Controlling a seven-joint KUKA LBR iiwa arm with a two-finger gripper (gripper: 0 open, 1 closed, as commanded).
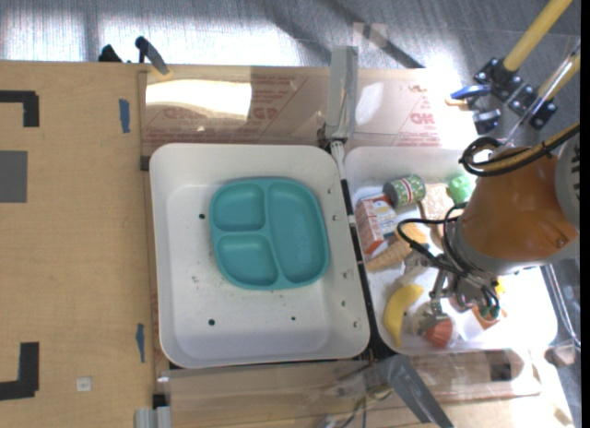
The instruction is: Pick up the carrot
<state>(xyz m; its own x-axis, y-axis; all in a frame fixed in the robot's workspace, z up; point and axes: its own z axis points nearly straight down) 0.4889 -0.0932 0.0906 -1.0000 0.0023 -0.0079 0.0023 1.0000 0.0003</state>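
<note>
The arm reached in over the right bin (544,325), its gripper (444,299) hanging low above the clutter near the worktop's front edge. Whether the gripper was apart or together could not be told from this angle, and nothing showed between it. Below it lay a banana (398,311) and a reddish item (439,330); a can (404,190) and a carton (373,223) sat toward the back of that bin. The carrot (412,232) looked to be the orange piece just behind the gripper, though that was uncertain. The left bin (184,232) carried a teal divided plate (270,232). The approach step seemed in hand; next called for centring over the carrot before descending.
</note>
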